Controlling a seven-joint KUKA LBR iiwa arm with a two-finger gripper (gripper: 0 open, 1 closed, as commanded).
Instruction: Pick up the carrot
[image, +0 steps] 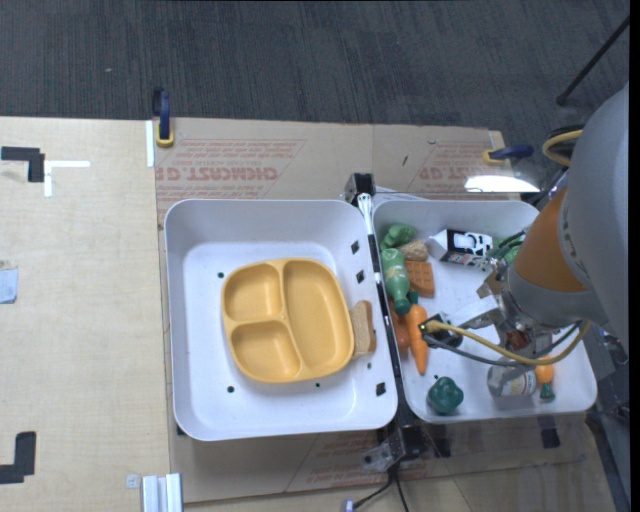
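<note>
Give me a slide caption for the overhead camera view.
Grey arm above the right white bin, orange toy carrot by its left wall; yellow divided plate in the left white bin.

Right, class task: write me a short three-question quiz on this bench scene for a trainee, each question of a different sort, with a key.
1. True or false: the carrot lies on the yellow plate.
2. How many compartments does the yellow plate have? A two, B three, C four.
3. Fill in: in the camera view, the slice of bread lies against the plate's ___ edge.

Key
1. False: the carrot lies in the right bin.
2. B.
3. Right.
</note>
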